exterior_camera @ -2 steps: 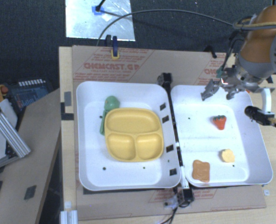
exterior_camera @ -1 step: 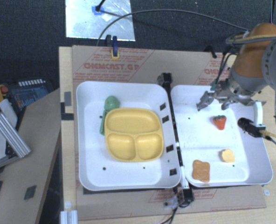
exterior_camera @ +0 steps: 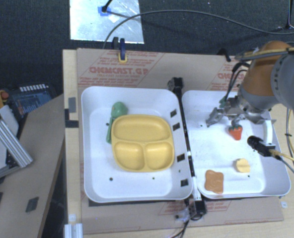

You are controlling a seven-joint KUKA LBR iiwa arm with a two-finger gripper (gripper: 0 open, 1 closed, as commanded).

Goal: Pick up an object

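Glossy white plastic bins [exterior_camera: 95, 133] rest on matt cardboard [exterior_camera: 137, 66]; the yellow tray [exterior_camera: 139, 143] looks smooth plastic.

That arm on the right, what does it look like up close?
The arm is smooth and grey, with a rounded orange band above the wrist. Below sits a metallic grey gripper, and thin dark cables loop beside the orange part.

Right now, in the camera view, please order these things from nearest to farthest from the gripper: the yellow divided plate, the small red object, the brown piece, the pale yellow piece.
Measured from the gripper, in the right bin:
1. Small red object, right bin, just below the gripper.
2. Pale yellow piece, right bin, toward the near edge.
3. Brown piece, right bin, near-left corner.
4. Yellow divided plate, left bin.
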